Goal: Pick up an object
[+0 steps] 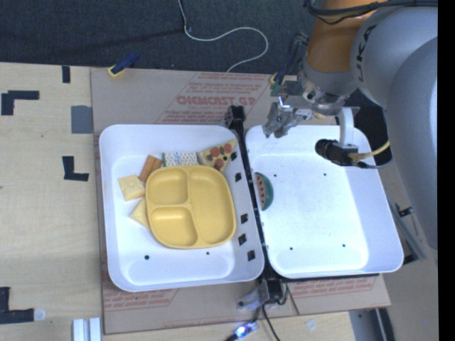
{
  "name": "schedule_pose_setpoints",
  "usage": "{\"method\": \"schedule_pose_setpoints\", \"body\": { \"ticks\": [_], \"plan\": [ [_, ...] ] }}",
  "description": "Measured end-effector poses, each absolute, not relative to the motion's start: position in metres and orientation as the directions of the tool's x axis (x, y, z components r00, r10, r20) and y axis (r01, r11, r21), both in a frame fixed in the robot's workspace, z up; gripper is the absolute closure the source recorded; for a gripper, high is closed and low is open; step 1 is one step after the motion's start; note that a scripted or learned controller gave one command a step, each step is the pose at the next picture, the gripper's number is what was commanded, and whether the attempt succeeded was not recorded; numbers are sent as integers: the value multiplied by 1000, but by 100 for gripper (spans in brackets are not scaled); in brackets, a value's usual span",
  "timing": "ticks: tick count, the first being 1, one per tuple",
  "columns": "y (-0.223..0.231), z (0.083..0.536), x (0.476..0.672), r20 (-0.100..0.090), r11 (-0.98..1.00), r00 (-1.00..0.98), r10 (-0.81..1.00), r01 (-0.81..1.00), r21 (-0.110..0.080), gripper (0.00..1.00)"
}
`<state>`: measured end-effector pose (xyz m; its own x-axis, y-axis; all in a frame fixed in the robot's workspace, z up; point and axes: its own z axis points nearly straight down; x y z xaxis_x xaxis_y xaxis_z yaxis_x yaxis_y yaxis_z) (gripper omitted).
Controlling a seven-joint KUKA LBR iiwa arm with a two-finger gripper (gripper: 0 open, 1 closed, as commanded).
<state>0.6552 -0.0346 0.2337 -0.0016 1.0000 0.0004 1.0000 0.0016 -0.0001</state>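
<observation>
We log a yellow divided plate (190, 206) with three compartments, centre of the left bin (114, 247). Small flat food pieces (132, 187) lie from its 9 to 12 o'clock edge. A watermelon slice (265, 190) sits at 9 o'clock in the right bin (370, 251). The gripper (279, 124) hangs over that bin's 11 o'clock corner, carrying nothing. Cardboard (206, 98) beneath bears red mirrored lettering we cannot read.

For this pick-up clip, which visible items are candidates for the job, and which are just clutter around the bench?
Belongs to the job:
- gripper, above the right bin's far left corner
- yellow divided plate in the left bin
- small flat pieces beside the plate
- watermelon-slice piece at the right bin's left wall

Lying about:
- white cable
- cardboard sheet
- black tape marks
</observation>
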Motion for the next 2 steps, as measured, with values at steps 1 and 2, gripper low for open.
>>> {"method": "schedule_pose_setpoints", "body": {
  "ticks": [1,2],
  "plan": [
    [-42,216,646,-1,0,0,1000,1000,-3,100],
    [-38,214,653,-1,1,-1,1000,1000,-1,100]
  ]
}}
